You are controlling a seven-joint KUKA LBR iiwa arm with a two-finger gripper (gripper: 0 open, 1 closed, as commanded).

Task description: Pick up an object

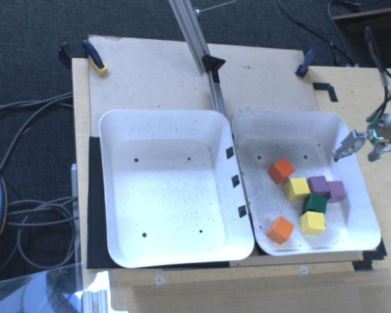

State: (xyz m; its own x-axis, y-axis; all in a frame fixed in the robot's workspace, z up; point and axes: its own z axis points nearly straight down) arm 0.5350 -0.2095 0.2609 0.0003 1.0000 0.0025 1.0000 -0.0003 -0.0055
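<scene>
You had seven blocks to choose from, all lying in the right bin (247, 135) and all below and to the left of the gripper (360, 145) as the camera saw it. Nearest it sat the upper orange block (281, 170). Just past that came a yellow block (297, 188) touching two purple blocks (327, 187), with a green block (315, 204) right under them and a second yellow block (312, 222) against the green one. The lower orange block (281, 229) lay farthest from the gripper, a little apart from the cluster.

The gripper itself hung over the bin's right rim, near the upper corner, well apart from every block. Nothing was between its fingers. It was small and partly cut off at the picture's edge, so you could not tell whether it was apart or together; that stays an open question.

The left bin (117, 175) lay on the far side of the blocks from the gripper.

As for progress, you were at the very start: no block was lifted, touched or even approached. What was left, by my reading, was everything — settling on one block, coming down over it, closing on it and raising it. The upper orange block looked the easiest, standing free on most sides.
</scene>
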